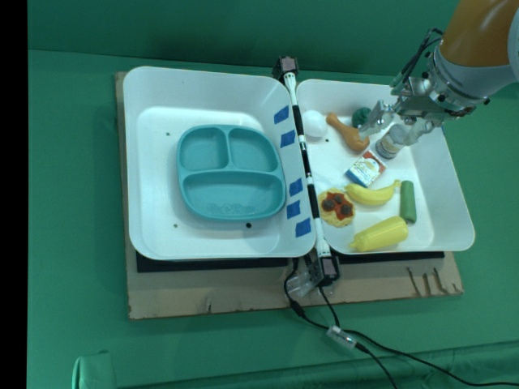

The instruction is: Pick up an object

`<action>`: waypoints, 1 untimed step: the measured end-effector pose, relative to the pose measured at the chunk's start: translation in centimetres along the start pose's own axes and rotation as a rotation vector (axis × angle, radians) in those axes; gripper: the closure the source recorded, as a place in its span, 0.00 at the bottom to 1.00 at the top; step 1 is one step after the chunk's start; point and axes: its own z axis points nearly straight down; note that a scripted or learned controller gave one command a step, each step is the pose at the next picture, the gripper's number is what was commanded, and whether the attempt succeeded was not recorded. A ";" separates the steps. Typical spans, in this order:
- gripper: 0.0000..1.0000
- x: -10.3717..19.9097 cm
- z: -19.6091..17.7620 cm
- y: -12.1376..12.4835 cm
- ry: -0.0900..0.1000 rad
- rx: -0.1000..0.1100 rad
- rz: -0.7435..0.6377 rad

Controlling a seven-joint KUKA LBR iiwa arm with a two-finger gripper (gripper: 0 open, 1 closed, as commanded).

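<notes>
Gripper hangs over the right white bin, right above a small pale bottle-shaped toy just past the red-and-blue carton. Can't tell how the fingers stand, too blurry. I'd drop straight down on the bottle and keep clear of the brown drumstick toy beside it.

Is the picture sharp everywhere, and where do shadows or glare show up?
Camera view: lighting is even and soft, with a strong green cast from the backdrop. The teal tray and the banana are fairly crisp; the gripper looks slightly smeared. The left bin is bright white but not blown out. A dark shadow sits under the bins' front edge.
</notes>
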 end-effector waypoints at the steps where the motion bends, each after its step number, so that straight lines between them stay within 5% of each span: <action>1: 0.00 0.2 10.8 -5.1 -0.005 -0.016 0.001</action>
